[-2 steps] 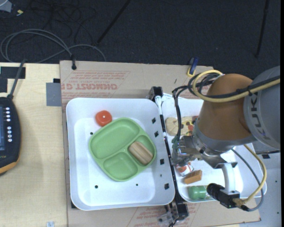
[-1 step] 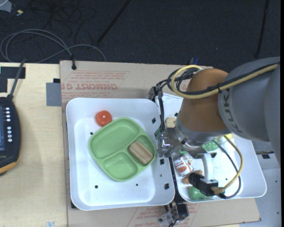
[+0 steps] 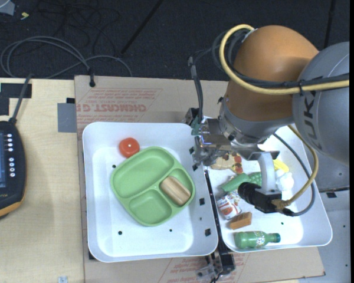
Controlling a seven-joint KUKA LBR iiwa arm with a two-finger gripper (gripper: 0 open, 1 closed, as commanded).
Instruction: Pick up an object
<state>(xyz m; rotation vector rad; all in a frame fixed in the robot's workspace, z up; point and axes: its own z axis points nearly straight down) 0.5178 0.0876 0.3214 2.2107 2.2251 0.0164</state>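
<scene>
Near edge first: right bin holds a green bottle lying on its side close to the front rim. A brown piece sits just behind it, then a red-and-white packet next to the divider wall. Further in is a green item, with a yellow item toward the right side, both partly covered by the arm.

Gripper is low over the right bin's far-left corner, right at the wall shared with the left bin. Open or closed: can't tell, the wrist hides it. Nothing visibly held, so I judge the pick not done. Grasp and lift are both left. No target is named, and the likeliest candidates are the small items clustered under and just in front of the gripper.

The left bin has a green divided plate with a bread roll in one compartment. A red round thing sits apart, near the far-left corner.

Room to move is tight at the divider wall, and the right bin is crowded, with items touching or nearly so. There is more open floor around the bottle at the front. The left bin has bare floor along its front and left sides.

Far side: a cardboard sheet on the desk, and a teach pendant well to the left.
</scene>
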